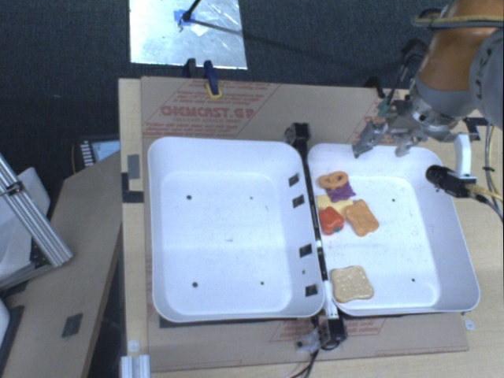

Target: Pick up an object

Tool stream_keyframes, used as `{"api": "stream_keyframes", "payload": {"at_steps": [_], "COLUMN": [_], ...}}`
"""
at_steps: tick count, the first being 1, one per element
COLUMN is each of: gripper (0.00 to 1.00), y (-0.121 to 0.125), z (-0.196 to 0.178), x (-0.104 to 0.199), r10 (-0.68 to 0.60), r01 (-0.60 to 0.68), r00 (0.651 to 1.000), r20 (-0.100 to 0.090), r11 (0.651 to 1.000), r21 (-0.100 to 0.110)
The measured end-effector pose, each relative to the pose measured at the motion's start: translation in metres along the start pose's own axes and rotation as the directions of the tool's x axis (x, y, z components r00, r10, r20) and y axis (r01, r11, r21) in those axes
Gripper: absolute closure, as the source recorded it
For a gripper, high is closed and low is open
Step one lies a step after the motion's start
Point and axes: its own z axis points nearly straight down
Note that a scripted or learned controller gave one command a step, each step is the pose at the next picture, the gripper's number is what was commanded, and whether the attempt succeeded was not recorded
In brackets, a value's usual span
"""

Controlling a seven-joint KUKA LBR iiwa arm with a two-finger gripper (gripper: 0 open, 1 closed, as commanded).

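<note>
The right bin [441, 235] holds a small cluster near its left wall: an orange piece [333, 180], a purple piece [341, 194], a red piece [331, 220] and a tan orange piece [362, 217]. A beige toast-like slice [351, 283] lies near the bin's front left corner. My gripper [383, 142] hangs above the far rim of the right bin, up and to the right of the cluster. Its two fingers [364, 145] stand spread apart, with nothing between them.
The left bin [228, 227] lies beside the right one, joined by black clips [301, 135] along the shared edge. A black fitting [445, 179] sticks over the right bin's far right rim. A shiny metal sheet [187, 22] lies behind the bench.
</note>
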Motion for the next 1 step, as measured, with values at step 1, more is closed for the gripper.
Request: {"api": "stream_keyframes", "payload": {"at_steps": [1], "gripper": [0.00], "y": [-0.0051], "z": [0.0594], "x": [0.0198], "r10": [-0.003], "r01": [0.003], "r00": [1.000], "r20": [0.000], "r11": [1.000], "r21": [0.003]}}
